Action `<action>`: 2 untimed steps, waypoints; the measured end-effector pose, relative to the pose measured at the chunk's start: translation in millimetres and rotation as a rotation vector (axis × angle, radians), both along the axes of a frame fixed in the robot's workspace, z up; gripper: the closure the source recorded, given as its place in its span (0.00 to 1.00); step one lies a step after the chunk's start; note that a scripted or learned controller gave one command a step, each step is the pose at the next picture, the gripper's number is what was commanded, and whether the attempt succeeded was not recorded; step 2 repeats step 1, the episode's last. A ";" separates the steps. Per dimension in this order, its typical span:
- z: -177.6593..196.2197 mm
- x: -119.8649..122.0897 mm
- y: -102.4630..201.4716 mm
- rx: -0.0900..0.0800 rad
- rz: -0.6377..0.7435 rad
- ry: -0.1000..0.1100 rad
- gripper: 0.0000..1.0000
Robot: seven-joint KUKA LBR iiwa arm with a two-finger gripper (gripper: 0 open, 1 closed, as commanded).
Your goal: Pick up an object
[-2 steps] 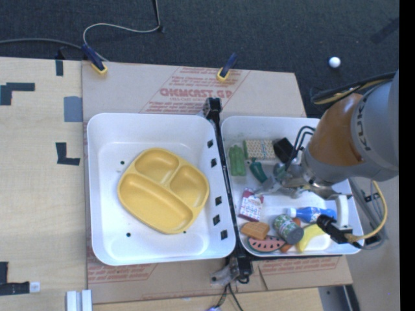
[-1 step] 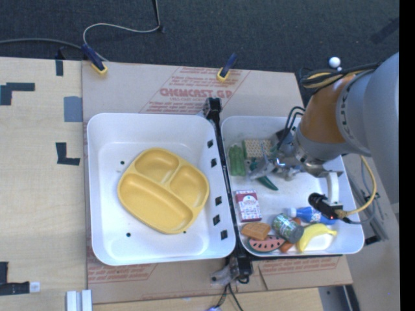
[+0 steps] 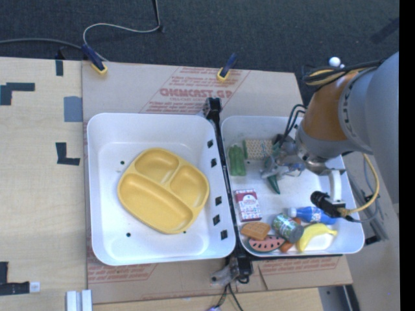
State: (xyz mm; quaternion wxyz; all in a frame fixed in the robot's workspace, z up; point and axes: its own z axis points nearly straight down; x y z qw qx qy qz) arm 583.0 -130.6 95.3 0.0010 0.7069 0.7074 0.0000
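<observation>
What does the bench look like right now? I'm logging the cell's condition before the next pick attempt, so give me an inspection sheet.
Surface: cardboard sheet under two white bins, on a wooden bench.
Job's things: right bin holds a green block, red card box, cracker, watermelon slice, can, blue bottle, banana.
Clutter: yellow divided plate in the left bin.
Grippers: gripper low over the right bin's upper middle; finger state unclear.
Cables: black cable on dark floor; yellow hose along the arm.
Surroundings: two yellow clamps at the cardboard's far edge.
</observation>
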 end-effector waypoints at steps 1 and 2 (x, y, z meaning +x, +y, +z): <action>154.5 -24.5 63.2 0.001 0.002 0.000 1.00; 154.5 -24.5 63.2 0.001 0.002 0.000 1.00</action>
